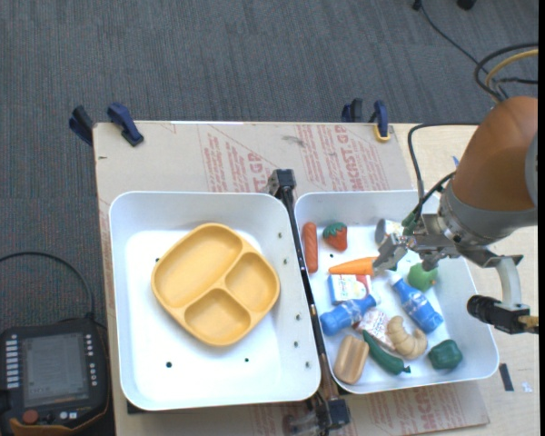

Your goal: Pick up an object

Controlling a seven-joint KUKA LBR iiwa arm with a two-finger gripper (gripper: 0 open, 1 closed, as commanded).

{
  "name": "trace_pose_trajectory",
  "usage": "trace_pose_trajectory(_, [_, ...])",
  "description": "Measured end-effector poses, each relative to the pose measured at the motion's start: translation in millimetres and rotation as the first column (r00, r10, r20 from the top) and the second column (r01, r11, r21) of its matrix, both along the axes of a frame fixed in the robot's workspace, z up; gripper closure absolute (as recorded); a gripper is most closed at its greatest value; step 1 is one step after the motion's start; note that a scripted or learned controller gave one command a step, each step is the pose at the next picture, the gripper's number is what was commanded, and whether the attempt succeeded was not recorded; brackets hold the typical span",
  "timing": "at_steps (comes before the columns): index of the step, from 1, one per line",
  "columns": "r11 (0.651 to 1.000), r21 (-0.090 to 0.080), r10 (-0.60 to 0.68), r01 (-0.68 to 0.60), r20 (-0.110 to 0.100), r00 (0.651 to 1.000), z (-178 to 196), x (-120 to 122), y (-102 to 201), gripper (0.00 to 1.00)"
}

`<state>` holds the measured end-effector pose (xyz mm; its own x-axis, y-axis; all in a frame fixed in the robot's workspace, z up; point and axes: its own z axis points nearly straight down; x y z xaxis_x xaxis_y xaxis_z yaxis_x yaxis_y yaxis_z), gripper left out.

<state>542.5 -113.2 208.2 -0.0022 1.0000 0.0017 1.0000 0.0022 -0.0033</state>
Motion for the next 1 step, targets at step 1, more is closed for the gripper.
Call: trace_pose_trajectory(1, [1.0, -0.001, 0.0, 0.0, 0.008, 1.0, -116.2, 52.3, 2.0, 0.0])
